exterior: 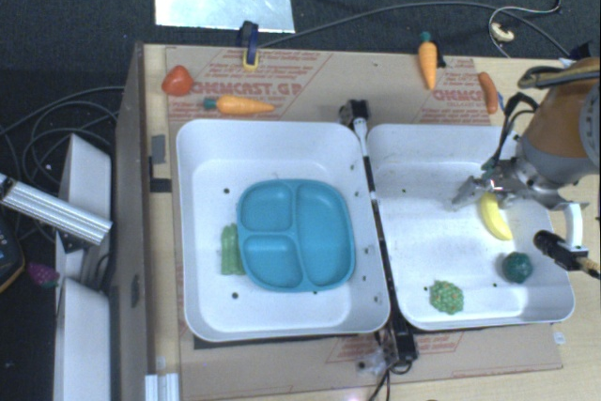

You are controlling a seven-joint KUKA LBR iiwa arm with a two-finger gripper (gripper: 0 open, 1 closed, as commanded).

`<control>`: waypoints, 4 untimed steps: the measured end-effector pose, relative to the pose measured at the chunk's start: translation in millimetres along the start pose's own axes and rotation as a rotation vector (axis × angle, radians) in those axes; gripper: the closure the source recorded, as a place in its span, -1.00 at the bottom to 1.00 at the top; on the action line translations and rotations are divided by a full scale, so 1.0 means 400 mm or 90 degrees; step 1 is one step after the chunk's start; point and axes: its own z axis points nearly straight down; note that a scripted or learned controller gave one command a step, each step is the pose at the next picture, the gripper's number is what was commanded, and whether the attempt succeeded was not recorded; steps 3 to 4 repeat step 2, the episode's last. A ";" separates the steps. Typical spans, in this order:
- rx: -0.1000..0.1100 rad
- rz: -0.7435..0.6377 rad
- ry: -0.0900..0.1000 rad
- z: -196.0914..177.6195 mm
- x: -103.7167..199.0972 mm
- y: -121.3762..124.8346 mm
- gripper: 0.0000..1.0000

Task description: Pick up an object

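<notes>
In the right bin point(413, 155) lie a yellow banana point(496, 219), a dark green ball point(516, 268) and a bumpy light green piece point(447, 297). My gripper point(481, 192) reaches in from the right and hangs just over the banana's upper end, low in the bin. The banana lies on the bin floor, its top partly hidden by the gripper. The grey arm with its orange band point(563, 122) rises at the right edge. The left bin point(202, 164) holds a blue divided plate point(296, 235) and a green strip point(230, 251) beside it.
Toy carrots point(428, 63) point(239, 106) point(487, 92) and a red-orange toy point(177, 81) lie on the cardboard behind the bins. A black divider clamp point(358, 115) sits between the bins. Cables run along the left and back.
</notes>
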 end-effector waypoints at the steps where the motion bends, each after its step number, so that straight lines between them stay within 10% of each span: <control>1: -0.002 -0.001 -0.001 -0.028 -0.001 0.003 1.00; 2: -0.002 -0.001 0.000 -0.285 0.225 -0.022 1.00; 4: -0.002 -0.001 0.000 -0.285 0.225 -0.022 1.00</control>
